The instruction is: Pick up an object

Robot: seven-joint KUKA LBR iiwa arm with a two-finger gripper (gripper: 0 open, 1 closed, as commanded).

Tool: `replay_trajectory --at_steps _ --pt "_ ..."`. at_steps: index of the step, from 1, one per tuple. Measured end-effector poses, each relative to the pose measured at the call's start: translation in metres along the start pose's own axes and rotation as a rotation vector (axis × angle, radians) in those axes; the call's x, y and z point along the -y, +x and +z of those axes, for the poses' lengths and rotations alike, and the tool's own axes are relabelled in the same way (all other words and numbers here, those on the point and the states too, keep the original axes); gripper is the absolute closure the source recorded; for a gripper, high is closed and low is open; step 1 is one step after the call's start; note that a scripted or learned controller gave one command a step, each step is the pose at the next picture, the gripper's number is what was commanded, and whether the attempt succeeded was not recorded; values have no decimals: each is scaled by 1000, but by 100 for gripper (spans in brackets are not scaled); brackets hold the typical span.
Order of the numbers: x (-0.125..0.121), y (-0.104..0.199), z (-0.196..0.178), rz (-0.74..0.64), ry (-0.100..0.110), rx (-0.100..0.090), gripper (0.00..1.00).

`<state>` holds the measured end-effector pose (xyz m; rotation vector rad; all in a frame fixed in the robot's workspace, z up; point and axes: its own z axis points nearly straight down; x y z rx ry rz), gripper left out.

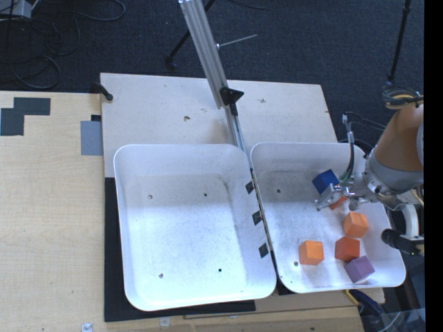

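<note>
At the near edge of the right bin (387,282) a purple cube (359,268) lies close to the near right corner. Just behind it sits a red-orange cube (347,248), nearly touching it, and to that cube's left, a little apart, an orange cube (311,252). Farther back, toward the bin's right wall, another orange cube (356,224) rests alone. Beyond that the gripper (335,200) reaches in over the right wall, its metal fingers pointing left and low over the bin floor; a small orange piece shows right at the fingers, but whether they are apart or closed on it cannot be told. A blue cube (324,181) lies just behind the gripper, toward the far wall. The left bin (138,158) stands beside it, their walls touching. A slanted aluminium rail (208,54) rises beyond the far edge of the bench.
</note>
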<state>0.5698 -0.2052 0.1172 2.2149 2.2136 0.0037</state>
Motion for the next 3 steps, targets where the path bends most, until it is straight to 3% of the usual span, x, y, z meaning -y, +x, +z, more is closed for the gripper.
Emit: replay_trajectory --at_steps 1,2,3 --pt "-74 31 26 -9 32 -8 0" --pt "-72 29 16 -9 31 -7 100" --pt "-95 89 -60 -6 2 -6 100"
